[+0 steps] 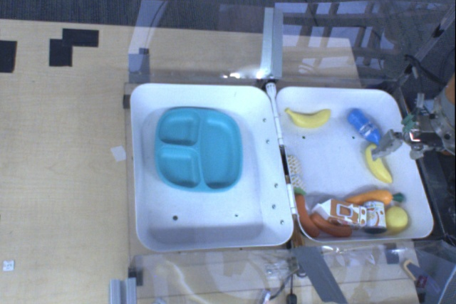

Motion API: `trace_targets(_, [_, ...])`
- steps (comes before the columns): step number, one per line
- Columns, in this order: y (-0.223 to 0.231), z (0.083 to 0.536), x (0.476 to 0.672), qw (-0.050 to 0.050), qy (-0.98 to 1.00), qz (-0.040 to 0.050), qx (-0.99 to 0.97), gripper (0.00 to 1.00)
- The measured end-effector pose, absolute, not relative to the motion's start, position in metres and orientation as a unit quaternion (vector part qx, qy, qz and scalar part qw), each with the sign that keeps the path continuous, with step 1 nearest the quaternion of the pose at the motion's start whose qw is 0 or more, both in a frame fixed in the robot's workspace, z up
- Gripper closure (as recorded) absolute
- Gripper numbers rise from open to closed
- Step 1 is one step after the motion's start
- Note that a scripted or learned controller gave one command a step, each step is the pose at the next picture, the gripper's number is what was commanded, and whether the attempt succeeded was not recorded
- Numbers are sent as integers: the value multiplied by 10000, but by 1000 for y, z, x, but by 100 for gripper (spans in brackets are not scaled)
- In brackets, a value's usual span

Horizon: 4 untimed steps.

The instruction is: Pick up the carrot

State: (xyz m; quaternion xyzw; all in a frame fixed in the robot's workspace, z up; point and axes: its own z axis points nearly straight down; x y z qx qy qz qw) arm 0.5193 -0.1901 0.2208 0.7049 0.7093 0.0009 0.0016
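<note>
The carrot [372, 196] is orange with a green stub at its right end. It lies across the front of the right bin [335, 160], just behind a small carton [350, 213]. My gripper [396, 142] hangs over the bin's right side, above and to the right of the carrot and apart from it. It hovers close over a yellow banana [378, 165]. Nothing shows in its grasp.
Around the carrot lie a red sausage [317, 222], a yellow lemon [397, 219] and the carton. A second banana [308, 117] and a blue bottle [365, 126] sit at the back. The left bin [149, 224] holds a blue divided plate [199, 148].
</note>
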Motion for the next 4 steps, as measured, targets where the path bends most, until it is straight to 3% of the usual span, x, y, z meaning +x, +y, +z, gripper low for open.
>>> trace_targets(1, [-201,99,512,11,5957,31,8032,0])
trace_targets(2, [-189,90,492,77,6810,43,7323,0])
trace_targets(4, [-180,90,493,91,8623,33,5063,0])
